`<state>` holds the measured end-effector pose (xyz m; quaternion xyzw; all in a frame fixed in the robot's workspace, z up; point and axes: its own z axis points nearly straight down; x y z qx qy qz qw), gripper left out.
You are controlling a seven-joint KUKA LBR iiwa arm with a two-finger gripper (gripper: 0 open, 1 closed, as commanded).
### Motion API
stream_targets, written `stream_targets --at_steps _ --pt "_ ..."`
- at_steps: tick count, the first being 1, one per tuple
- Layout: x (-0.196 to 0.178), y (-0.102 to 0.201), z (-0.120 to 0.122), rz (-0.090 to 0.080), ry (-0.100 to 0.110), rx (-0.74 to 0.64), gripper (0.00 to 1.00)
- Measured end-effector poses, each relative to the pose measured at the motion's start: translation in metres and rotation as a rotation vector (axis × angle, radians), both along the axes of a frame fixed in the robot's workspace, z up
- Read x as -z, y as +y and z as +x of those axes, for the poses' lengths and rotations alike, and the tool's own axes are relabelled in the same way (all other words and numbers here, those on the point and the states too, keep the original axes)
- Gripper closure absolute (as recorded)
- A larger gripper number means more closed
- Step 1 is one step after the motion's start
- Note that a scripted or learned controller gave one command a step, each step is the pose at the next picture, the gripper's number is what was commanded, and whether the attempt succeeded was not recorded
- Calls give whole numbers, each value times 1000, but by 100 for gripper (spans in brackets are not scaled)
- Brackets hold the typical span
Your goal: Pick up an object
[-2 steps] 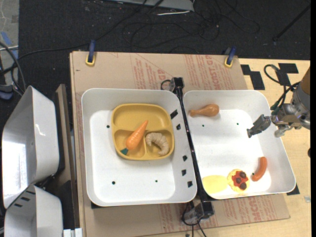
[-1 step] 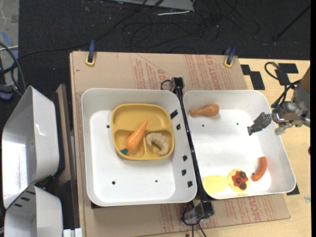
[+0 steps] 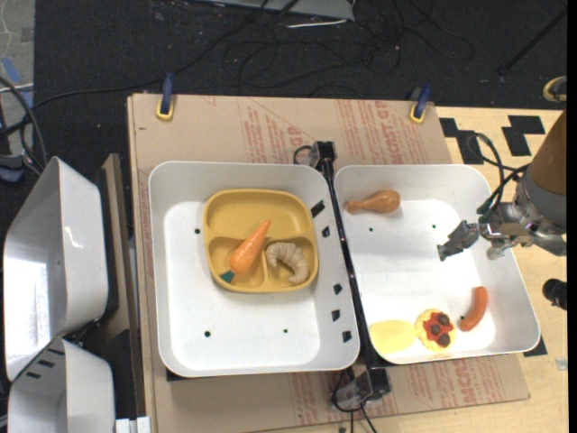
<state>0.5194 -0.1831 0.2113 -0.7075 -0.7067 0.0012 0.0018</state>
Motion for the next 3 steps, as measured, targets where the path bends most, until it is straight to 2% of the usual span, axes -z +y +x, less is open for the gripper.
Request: stream_targets --at_steps 1,2,3 --pt "51 -5 -9 1 1 2 0" --pt "97 2 -7 1 -1 0 0" --pt "84 2 -6 -1 -5 1 100"
